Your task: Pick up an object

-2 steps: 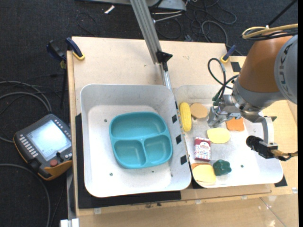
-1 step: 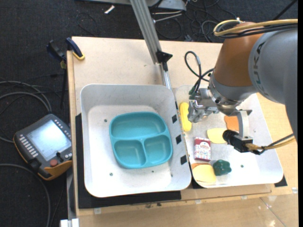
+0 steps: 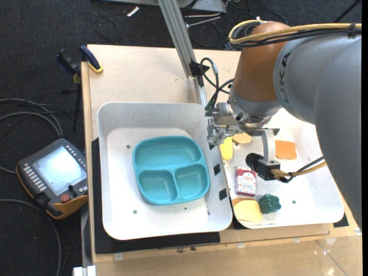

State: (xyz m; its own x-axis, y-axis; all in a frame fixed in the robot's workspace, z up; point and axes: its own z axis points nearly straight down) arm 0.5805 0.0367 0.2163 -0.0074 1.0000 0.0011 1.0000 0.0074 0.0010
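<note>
Camera view: The grey KUKA arm (image 3: 310, 62), its orange band just above the wrist, reaches in across the right-hand bin (image 3: 322, 203) and carries the gripper (image 3: 225, 132) low over that bin's left wall, close to the far-left corner. Whether the gripper is wide, narrow or closed on anything cannot be told from here, since the wrist and its cabling cover it. The posture reads as a descent toward a pick, not a lift.

The likeliest target, by position, is the small yellow piece (image 3: 226, 149) lying just beneath the gripper against the bin's left wall: a rounded, smooth, banana-coloured toy, apparently light and easy to nudge. Beside it, partly under the wrist, is a pale tan piece (image 3: 242, 138).

The other objects are spread so that each could be picked singly. An orange slab (image 3: 286, 150) lies toward the bin's middle, a red-and-white carton (image 3: 245, 182) stands off the left wall, a round yellow disc (image 3: 249, 211) sits in the near-left corner, and a dark green lump (image 3: 268, 203) touches its right side. A black fitting (image 3: 257, 164) hangs from the arm over the carton.

The left-hand bin (image 3: 112, 154) holds a teal divided tray (image 3: 171, 168) at its centre, three compartments facing up. A teach pendant (image 3: 53, 177) lies off the bench's left edge.
</note>
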